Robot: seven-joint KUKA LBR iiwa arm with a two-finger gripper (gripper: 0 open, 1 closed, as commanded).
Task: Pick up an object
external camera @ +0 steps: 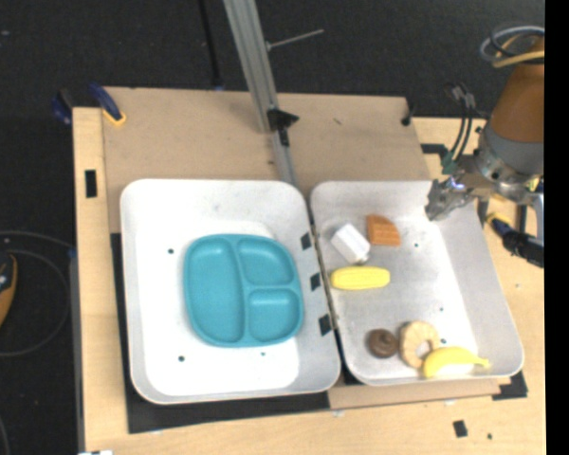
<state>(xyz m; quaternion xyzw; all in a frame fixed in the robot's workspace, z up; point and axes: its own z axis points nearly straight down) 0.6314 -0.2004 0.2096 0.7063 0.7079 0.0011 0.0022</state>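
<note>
A smooth teal divided plate (242,288) fills the left bin (142,207); the right bin (474,263) holds a white block (350,244), orange wedge (383,230), corn cob (360,279), brown doughnut (382,343), tan bagel (418,341) and banana (453,361), while the metal gripper (443,198) hovers at its far corner, grip unclear.

Dark speckled floor (95,27) is surrounding the whole setup. A tan wooden bench (360,121) is sitting on it, with a grey metal post (256,74) slanting up from its far side. Black cables (28,292) are looping at left.
</note>
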